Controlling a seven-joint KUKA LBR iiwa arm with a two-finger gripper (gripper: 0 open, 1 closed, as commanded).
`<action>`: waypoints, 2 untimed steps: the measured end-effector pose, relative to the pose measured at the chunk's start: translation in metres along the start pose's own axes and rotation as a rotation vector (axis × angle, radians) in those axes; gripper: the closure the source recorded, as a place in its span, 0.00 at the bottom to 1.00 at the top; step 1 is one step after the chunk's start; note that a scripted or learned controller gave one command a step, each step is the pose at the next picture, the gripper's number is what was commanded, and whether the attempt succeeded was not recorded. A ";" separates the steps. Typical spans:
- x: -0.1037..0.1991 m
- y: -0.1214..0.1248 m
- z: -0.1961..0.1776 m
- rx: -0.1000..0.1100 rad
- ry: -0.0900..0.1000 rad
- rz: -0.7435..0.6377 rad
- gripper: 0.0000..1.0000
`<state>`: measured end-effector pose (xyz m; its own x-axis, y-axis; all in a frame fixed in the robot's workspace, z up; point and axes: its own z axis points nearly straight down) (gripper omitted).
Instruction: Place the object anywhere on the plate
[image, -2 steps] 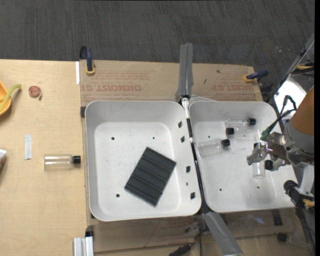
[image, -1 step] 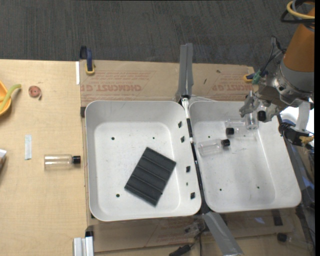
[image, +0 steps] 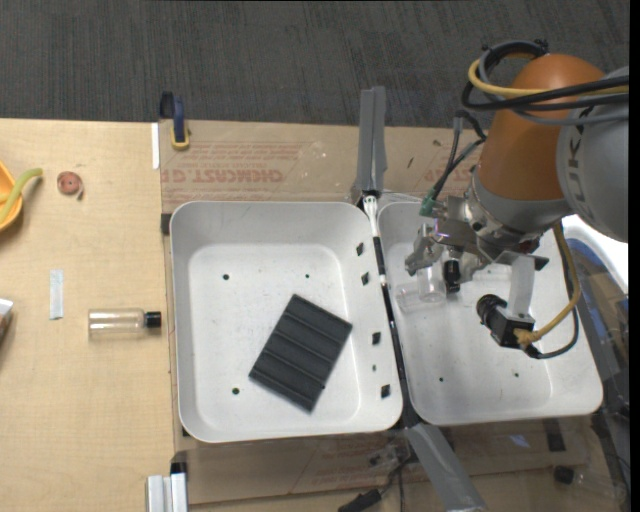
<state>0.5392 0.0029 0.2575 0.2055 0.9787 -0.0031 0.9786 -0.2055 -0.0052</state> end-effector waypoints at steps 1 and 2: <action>0.049 0.012 0.049 0.000 0.000 -0.047 1.00; 0.083 -0.058 0.067 0.000 0.000 -0.350 1.00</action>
<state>0.4996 0.0963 0.1901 -0.1421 0.9899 -0.0009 0.9898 0.1421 -0.0058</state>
